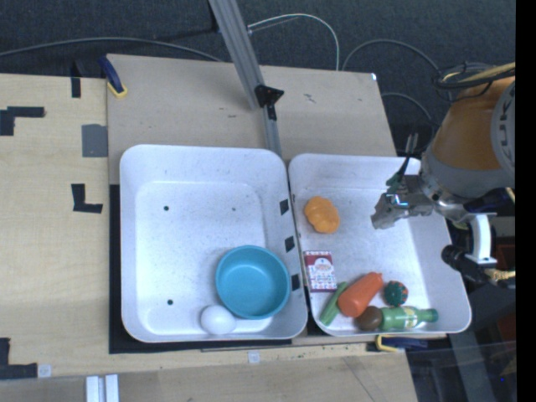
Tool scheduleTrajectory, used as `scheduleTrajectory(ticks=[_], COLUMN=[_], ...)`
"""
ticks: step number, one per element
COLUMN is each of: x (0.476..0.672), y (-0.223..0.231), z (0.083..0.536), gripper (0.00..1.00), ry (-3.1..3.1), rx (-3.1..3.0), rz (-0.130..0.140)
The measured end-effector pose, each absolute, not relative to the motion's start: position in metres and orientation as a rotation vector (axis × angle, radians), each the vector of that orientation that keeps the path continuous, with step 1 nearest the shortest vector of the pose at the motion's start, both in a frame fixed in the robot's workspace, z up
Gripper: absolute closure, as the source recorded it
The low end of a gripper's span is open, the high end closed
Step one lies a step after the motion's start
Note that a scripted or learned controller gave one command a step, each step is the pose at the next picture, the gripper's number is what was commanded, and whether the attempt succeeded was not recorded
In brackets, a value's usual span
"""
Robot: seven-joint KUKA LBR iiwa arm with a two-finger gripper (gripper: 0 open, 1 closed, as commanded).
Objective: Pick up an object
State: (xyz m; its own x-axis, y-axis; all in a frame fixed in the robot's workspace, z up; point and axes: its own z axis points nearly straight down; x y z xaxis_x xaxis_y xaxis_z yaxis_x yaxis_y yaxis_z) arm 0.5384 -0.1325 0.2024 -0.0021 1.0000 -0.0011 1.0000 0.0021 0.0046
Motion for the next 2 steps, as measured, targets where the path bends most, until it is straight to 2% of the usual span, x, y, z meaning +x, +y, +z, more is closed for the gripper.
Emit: scheduleTrajectory(ticks=[1,2], x=[0.538,0.548], y=[-0.132,-0.081], z=[0.201,0.216], gripper=[1.0,1.0], ry=[2.224,2.23], rx=[2.221,2.215], rz=[-0.002,0.003])
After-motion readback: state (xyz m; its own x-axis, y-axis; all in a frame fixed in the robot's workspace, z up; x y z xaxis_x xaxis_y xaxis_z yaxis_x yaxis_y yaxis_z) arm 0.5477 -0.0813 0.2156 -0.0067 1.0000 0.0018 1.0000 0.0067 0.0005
